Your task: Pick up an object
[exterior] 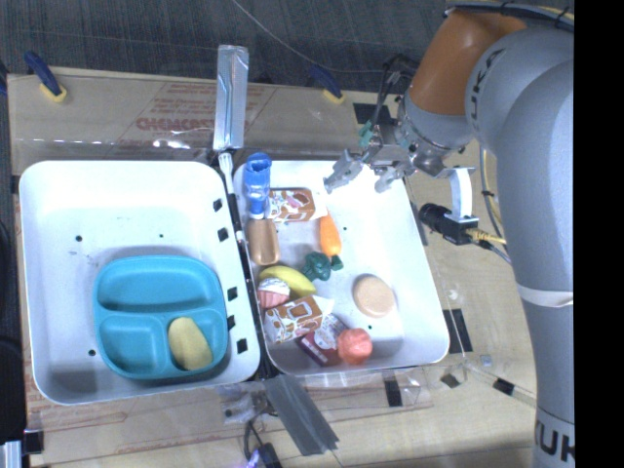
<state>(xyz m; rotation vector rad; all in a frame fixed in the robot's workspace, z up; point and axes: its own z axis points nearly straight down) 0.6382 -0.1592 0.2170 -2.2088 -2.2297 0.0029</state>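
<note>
Plainly spread and holding nothing, the fingers [343,174] of the grey two-finger gripper [366,172] hang over the far edge of the right white bin [414,291]. Nearest is the small orange carrot-shaped toy [330,234], just toward the camera and slightly left, its long axis running near to far. Beyond it lie a yellow banana [286,281], a round tan bun [372,295] and a blue bottle [256,181] on the worktop's bin.
</note>
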